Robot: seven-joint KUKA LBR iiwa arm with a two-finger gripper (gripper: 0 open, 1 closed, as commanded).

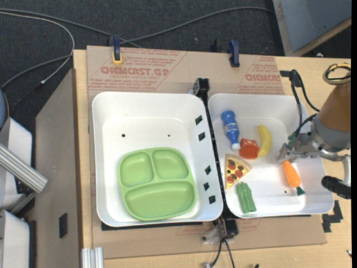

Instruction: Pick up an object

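Carrot [292, 175] sits just under my pincer [294, 149]; can't tell its opening, could glance off the bin wall [312, 208].

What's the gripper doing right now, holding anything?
Gripper: cannot be told; it sits just above the carrot in the right bin.

One fixed camera watches me from above the tabletop [167, 66], looking down at a slant and set far enough back to take in both white bins whole. My arm enters from its right edge, so the right bin [268, 205] lies beneath my end effector [293, 149] and the left bin [106, 149] farther across.
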